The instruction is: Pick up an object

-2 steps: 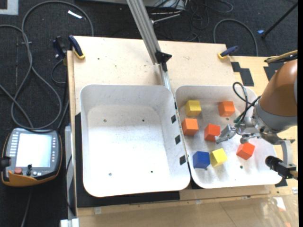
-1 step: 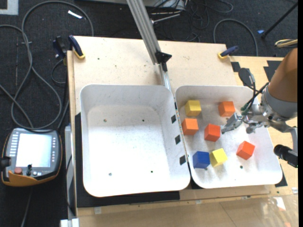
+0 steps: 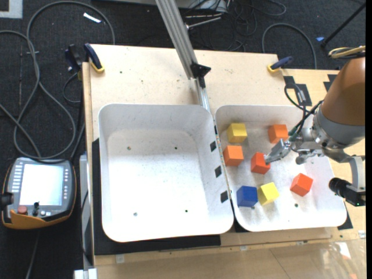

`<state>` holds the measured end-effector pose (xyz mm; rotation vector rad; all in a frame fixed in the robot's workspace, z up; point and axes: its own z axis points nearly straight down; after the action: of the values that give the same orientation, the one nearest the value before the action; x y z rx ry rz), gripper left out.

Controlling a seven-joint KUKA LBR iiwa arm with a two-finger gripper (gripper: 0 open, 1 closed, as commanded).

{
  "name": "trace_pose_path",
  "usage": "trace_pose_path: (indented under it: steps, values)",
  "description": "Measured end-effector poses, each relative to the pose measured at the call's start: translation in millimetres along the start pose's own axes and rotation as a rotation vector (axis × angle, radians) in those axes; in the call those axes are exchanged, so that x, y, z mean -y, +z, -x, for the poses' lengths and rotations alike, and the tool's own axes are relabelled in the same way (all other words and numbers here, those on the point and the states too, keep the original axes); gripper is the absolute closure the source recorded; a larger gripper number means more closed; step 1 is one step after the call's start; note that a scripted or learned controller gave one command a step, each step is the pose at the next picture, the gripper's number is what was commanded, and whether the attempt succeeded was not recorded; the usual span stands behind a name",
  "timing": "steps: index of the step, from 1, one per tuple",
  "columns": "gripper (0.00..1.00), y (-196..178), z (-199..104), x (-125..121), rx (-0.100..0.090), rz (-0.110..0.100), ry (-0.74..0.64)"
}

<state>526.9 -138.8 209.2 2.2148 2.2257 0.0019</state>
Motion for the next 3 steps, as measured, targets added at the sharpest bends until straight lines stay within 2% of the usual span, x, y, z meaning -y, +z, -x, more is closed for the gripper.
trace_pose_path:
  steps: [1, 2, 3]
  values:
    - [0.0, 90, 59, -55, 0.007, 0.021, 0.003]
    - [0.0, 96, 65, -86, 0.007, 0.024, 0.007]
    - [0.0, 98, 75, -106, 0.008, 0.026, 0.007]
